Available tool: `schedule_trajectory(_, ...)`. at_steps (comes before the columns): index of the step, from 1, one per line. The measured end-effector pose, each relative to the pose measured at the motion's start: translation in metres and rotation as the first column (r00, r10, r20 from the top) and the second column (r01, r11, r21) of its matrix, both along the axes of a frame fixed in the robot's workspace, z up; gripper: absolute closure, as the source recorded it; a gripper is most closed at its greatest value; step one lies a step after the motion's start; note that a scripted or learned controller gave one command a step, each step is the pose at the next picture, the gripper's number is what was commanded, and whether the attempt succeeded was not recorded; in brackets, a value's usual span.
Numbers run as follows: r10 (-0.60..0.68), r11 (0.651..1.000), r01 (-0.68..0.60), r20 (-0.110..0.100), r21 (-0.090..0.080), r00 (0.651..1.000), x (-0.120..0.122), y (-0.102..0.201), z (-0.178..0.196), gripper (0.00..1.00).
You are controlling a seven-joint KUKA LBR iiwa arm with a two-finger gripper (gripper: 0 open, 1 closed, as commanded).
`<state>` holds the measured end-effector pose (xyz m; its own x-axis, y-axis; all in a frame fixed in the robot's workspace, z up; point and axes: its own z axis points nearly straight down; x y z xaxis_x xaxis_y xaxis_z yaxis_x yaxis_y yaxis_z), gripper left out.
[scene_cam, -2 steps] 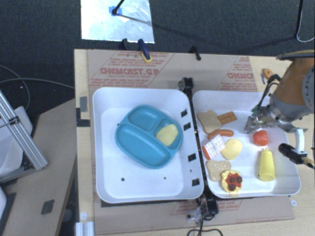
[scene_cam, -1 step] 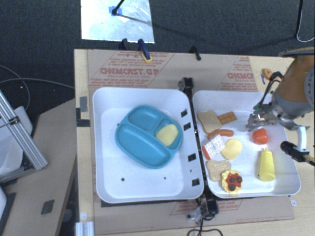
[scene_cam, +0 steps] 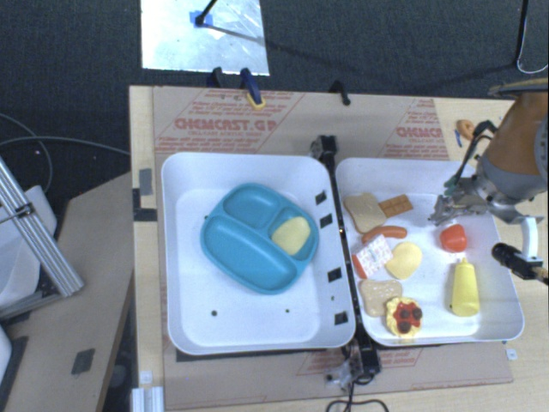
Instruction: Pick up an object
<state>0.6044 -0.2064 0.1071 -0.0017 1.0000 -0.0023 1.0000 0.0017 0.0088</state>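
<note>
Gripper hung low over the right bin, just above the red tomato; finger state could not be told. Yellow bottle lay just below the tomato. Blue divided plate in the left bin held a yellow piece.

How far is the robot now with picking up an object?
Nothing looks picked up yet. The gripper hangs low over the right bin, just above the red tomato, and nothing shows between its fingers. The yellow bottle, sausage and bread all lie in the bin. The grasp and the lift are both left.
</note>
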Motion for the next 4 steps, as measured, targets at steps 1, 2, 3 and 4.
schedule_trajectory(1,-0.001,1.000,0.001,-0.008,0.002,1.000,-0.010,0.000,-0.023,1.00)
schedule_trajectory(2,0.000,1.000,0.000,-0.003,0.001,1.000,-0.008,0.000,-0.011,1.00)
schedule_trajectory(3,0.000,1.000,0.000,0.001,0.000,1.000,-0.007,0.000,0.000,1.00)
schedule_trajectory(4,-0.001,1.000,0.001,-0.009,0.002,1.000,-0.012,0.000,-0.023,1.00)
